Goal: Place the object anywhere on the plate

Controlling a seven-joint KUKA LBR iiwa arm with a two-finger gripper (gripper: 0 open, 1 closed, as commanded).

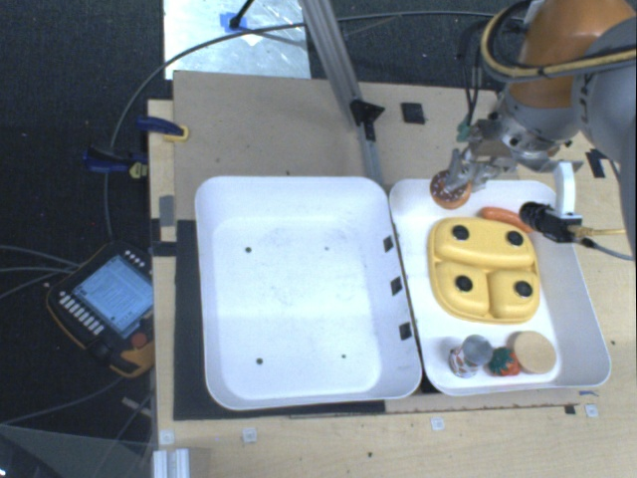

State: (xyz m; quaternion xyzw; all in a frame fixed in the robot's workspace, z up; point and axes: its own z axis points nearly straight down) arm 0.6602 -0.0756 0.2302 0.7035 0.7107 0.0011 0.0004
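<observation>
- At left, the left bin (289, 287) beside the right bin (587, 352)
- Yellow plate (485, 269) in the right bin
- Small items (498, 355) near that bin's front edge
- Gripper (458, 182) over the bin's back left corner, fingers closed on a brown donut (449, 192), just behind the plate
- Orange carrot (501, 214) at the plate's back edge

In the right bin (587, 312) the plate (485, 269) lies centrally, a donut (449, 190) behind its left corner, small items (498, 355) in front.

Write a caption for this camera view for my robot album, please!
Robot arm's pincer hangs by a small brown thing at the right bin's far edge, next to the yellow plate.
</observation>
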